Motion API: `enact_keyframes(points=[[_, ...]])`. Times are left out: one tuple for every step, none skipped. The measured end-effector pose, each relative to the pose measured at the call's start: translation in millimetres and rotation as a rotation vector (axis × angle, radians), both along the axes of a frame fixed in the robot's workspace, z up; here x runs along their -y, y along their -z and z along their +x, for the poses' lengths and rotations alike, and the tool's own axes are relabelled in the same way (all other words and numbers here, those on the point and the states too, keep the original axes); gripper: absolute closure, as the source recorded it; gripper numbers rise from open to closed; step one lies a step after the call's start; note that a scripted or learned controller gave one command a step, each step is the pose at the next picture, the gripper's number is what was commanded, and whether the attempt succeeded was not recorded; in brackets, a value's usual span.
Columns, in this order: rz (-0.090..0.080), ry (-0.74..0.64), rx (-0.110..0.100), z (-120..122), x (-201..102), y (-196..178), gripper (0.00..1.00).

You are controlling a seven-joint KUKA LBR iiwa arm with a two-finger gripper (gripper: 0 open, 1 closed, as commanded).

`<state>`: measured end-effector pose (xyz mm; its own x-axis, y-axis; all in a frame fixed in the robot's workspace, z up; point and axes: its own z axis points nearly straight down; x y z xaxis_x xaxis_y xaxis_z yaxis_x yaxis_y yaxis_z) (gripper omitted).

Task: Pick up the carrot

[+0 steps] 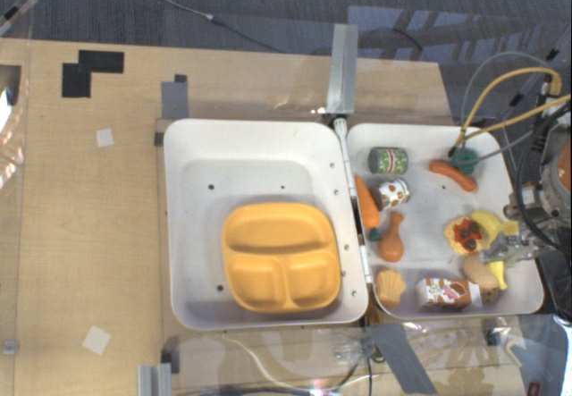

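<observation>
Carrot (365, 203): it lies in the right bin (420, 142), tight along the left wall, pointing up and down the view, with a dark end at the bottom.
Neighbours: a small can (393, 194) is just beside it on the right, and a drumstick (391, 238) is near its lower end.
Gripper (505, 247): it is low over the right side of the same bin, near a banana (490, 226) and a potato (481, 273), well apart from the carrot. I cannot tell the state of the gripper.
Handling: probably a light, stiff plastic toy, smooth and tapered, so it can slip.
Hold: best at the thick middle, across its width, but the wall leaves little room on one side.
Left bin (188, 206): it holds a yellow tray (281, 255).
</observation>
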<state>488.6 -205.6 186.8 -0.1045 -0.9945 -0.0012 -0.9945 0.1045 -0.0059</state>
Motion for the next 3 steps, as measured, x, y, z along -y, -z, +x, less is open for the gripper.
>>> enact_keyframes(points=[[-0.005,-0.528,0.003,1,-13,-90,1.00],[-0.001,-1.083,-0.002,-1,-14,-18,1.00],[-0.012,-1.435,0.004,17,1,-90,1.00]])
